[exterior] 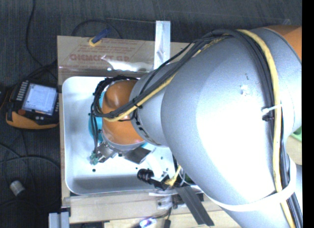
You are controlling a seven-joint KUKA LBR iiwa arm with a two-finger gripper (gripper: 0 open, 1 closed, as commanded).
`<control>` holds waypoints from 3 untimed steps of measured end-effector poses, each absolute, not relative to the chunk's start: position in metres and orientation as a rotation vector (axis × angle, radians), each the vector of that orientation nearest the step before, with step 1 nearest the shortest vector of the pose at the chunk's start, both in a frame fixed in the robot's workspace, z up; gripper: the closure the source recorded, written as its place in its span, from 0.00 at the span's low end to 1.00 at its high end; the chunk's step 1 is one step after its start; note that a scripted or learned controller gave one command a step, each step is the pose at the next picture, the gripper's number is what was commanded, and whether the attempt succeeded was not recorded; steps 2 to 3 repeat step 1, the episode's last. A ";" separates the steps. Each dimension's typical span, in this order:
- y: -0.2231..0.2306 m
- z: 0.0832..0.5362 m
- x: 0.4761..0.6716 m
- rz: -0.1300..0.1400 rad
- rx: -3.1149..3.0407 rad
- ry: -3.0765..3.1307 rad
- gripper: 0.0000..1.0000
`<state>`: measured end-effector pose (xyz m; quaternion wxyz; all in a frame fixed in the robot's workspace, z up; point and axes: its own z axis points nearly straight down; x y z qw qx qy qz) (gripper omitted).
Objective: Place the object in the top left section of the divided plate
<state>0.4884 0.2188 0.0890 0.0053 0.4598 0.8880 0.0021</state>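
Gripper: the gripper (98, 156) sits low in the left bin, at about 8 o'clock from the orange band; small metal parts with a green speck at the tip show, but whether it is open or closed cannot be told, nor whether it holds anything.
Task object and divided plate: cannot be made out; the arm covers most of the bin.
Wrist: the orange band (117, 116) is smooth, glossy and rounded, ringed by a grey collar, with a blue part along its 9 o'clock side.
Arm: the arm (221, 119) is a bulky matte grey shell, curved like a barrel, reaching in from 3 o'clock and bent down over the left bin.
Cables: black and yellow cables (167, 77) run along the arm's upper edge and loop round the band; more trail down its right flank.
Left bin: the left bin (73, 133) is shallow, white, smooth plastic with rounded corners; its bare floor shows at 9 and 7 o'clock.
Bench: a brown cardboard sheet (98, 57) with printed lettering lies at 12 o'clock of the bin.
Floor: a handheld pendant (34, 103) with a lit screen lies on dark carpet at 9 o'clock, well apart from the bin.
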 end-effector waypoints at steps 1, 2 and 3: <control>0.226 0.108 0.575 -0.011 1.798 2.589 1.00; 0.226 0.108 0.575 -0.011 1.798 2.589 1.00; 0.226 0.108 0.575 -0.011 1.798 2.589 1.00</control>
